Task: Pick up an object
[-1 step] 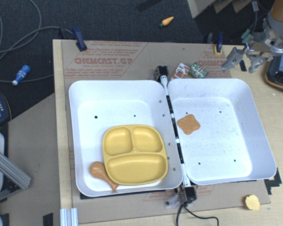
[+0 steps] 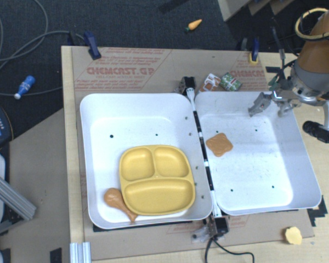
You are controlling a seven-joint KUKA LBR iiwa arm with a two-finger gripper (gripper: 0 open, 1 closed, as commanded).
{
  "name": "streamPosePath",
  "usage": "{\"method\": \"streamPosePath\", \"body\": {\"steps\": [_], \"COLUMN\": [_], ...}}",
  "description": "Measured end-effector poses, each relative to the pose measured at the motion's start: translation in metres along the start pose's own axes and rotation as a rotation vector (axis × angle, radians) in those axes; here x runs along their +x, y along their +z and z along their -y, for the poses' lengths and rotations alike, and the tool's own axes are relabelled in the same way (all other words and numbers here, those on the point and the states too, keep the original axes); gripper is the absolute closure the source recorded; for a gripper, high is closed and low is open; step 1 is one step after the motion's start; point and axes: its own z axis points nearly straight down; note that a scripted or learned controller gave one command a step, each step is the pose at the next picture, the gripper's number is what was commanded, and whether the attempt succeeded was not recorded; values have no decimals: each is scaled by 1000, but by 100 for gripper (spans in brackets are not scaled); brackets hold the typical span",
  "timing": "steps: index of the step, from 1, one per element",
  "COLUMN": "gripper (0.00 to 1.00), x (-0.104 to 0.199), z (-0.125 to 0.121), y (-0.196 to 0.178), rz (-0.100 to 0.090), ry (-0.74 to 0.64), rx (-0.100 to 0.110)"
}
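Blue bottle on floor; blue clamps.

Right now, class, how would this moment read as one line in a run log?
arm: over right bin's far edge | tool: holds nothing | toast: right bin | yellow tray and drumstick: left bin

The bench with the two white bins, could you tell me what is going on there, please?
A grey robot arm reaches in from the right, and its hand hovers over the far edge of the right bin, holding nothing. A flat brown piece lies near that bin's left wall, apart from the hand. In the left bin sits a yellow divided plate with a brown drumstick-shaped toy at its near-left edge. Nothing has been picked up yet.
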Motion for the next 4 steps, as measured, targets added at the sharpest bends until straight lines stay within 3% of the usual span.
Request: {"method": "streamPosePath", "body": {"steps": [1, 2, 4], "gripper": [0, 0, 0], "x": [67, 97, 93], "z": [35, 64, 67], "y": [63, 68, 67], "rz": [-2, 1, 1], "ry": [-8, -5, -4], "rx": [-4, -12, -15]}}
